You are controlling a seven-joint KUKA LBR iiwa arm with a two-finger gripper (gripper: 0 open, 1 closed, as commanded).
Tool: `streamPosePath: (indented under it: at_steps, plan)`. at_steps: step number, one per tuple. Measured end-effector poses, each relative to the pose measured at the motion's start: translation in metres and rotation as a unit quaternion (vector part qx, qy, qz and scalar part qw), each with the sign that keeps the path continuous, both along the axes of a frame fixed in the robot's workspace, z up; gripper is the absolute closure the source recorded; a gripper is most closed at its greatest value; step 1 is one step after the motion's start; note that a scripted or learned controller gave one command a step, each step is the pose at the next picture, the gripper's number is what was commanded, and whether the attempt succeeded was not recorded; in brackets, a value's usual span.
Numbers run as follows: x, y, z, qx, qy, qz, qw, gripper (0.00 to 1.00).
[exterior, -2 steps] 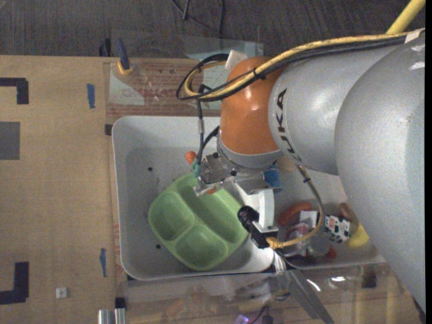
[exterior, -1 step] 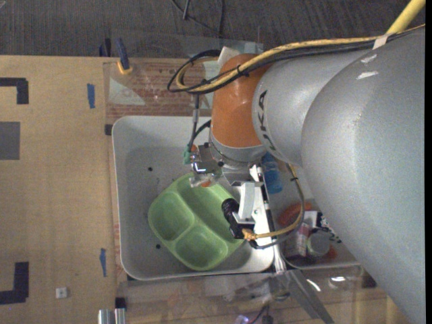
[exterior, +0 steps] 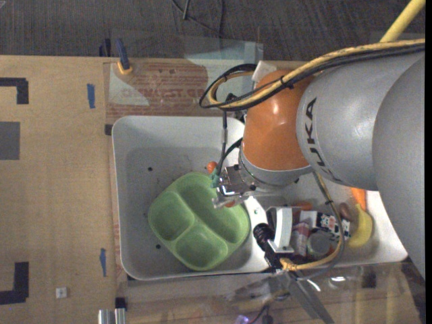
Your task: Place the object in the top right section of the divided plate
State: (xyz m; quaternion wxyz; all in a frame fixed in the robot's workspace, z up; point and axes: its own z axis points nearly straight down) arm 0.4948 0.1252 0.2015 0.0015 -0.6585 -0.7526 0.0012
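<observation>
Placement is my concern now: the gripper (exterior: 226, 189) hangs over the green divided plate's (exterior: 177, 223) edge nearest the arm. I cannot tell whether it is clenched or released. A small orange-and-green object (exterior: 212, 168) sits just beside that rim. I judge I should centre over the section before lowering.

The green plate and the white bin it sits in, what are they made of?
The green divided plate looks like molded plastic: one even color, rounded ridges between sections and a soft, dull sheen. The white bin also seems to be plastic, with smooth matte walls and rounded corners, though thin painted metal can't be ruled out by look alone.
</observation>
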Motion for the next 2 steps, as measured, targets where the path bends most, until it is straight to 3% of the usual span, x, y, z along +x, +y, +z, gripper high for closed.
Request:
streamPosePath:
  at_steps: [1,2]
  plan:
    - [-0.016,-0.058,-0.005,0.0002,0.000,0.042,0.9991,1.00]
    - [-0.016,-0.013,-0.003,0.0001,-0.002,0.088,0.9961,1.00]
